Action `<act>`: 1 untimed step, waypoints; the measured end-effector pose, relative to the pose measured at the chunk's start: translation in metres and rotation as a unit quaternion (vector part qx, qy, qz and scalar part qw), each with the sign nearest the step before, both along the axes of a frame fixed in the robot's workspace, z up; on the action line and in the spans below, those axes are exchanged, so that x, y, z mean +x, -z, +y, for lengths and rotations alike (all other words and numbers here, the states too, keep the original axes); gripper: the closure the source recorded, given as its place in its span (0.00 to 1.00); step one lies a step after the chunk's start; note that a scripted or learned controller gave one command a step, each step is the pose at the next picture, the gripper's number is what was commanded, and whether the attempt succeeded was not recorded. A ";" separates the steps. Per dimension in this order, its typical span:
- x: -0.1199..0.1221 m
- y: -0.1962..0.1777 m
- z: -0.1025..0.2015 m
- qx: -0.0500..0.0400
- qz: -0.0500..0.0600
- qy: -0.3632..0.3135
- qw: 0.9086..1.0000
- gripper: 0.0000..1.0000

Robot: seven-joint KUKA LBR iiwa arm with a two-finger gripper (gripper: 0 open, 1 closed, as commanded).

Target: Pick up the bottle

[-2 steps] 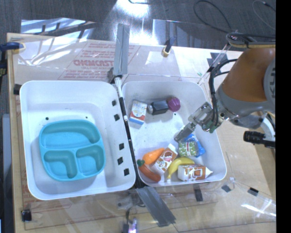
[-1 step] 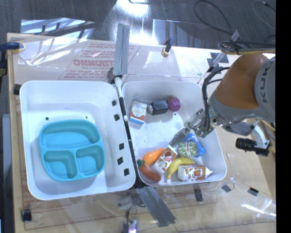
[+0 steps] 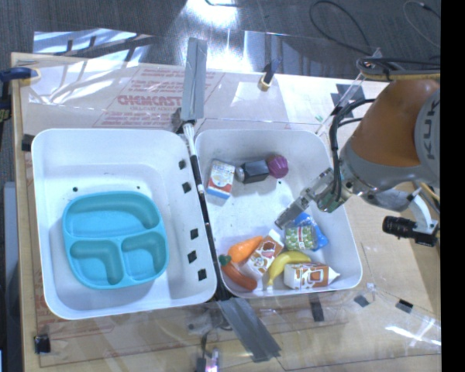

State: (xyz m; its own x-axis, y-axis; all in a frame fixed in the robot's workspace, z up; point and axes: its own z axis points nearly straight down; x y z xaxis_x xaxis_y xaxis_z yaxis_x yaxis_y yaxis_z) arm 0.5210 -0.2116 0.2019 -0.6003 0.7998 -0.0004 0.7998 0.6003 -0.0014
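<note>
Bottle (image 3: 262, 168), dark body with purple cap, lying on its side near the right bin's (image 3: 318, 142) far wall; likely light, rigid, slippery; grasp mid-body. Gripper (image 3: 289, 212) apart from it, finger state indiscernible

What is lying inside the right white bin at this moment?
Inside the right bin: a dark bottle with a purple cap, a small carton, a carrot, a banana and snack packets. The gripper covers part of the floor.

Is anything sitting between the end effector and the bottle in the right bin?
Nothing visible. The end effector hangs over bare bin floor, and the stretch up-left to the dark bottle with the purple cap is clear. The small carton lies left of the bottle, off that line.
</note>
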 end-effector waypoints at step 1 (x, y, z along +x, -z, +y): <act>0.001 -0.002 0.060 0.001 0.002 0.108 0.994 0.00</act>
State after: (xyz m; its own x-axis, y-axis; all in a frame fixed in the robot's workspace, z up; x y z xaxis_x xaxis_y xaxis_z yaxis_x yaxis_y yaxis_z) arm 0.5218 -0.1518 0.2037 -0.4152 0.9097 0.0036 0.9097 0.4152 -0.0042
